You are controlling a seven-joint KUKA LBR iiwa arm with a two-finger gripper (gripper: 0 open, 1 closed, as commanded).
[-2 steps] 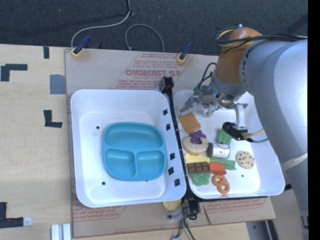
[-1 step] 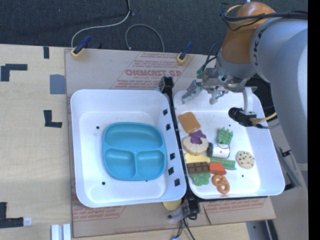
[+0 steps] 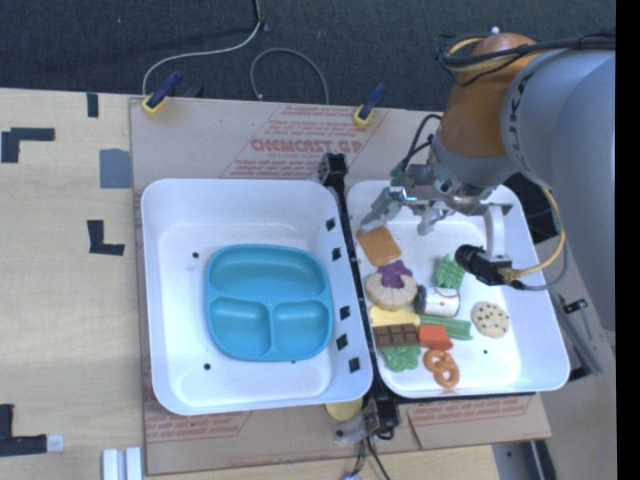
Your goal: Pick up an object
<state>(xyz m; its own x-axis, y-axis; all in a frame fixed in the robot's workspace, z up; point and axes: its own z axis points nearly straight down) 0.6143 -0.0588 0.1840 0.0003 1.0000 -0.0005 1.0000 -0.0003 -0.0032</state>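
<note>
The grey arm with its orange band reaches in from the upper right of the frame, and its two-finger gripper [image 3: 408, 208] hangs over the upper left corner of the right-hand shallow white bin [image 3: 535, 368]. The jaws stand spread apart with nothing between them.

By the look of it, this is the approach step, with no object yet grasped. The nearest candidate is the flat tan toast-shaped toy [image 3: 379, 244], lying just below and left of the fingertips. Lower in the same bin, toward the frame's centre-right, sit a round speckled cookie [image 3: 489, 317], an orange pretzel [image 3: 441, 366] and a brown chocolate bar [image 3: 396, 336], packed close.

The next move probably calls for centring over one piece and descending without nudging neighbours.

The wrist hides part of the bin's upper edge, and the purple item [image 3: 395, 273] is too small to identify. The blue sectioned plastic tray [image 3: 268, 301] occupies the left bin [image 3: 165, 268].
</note>
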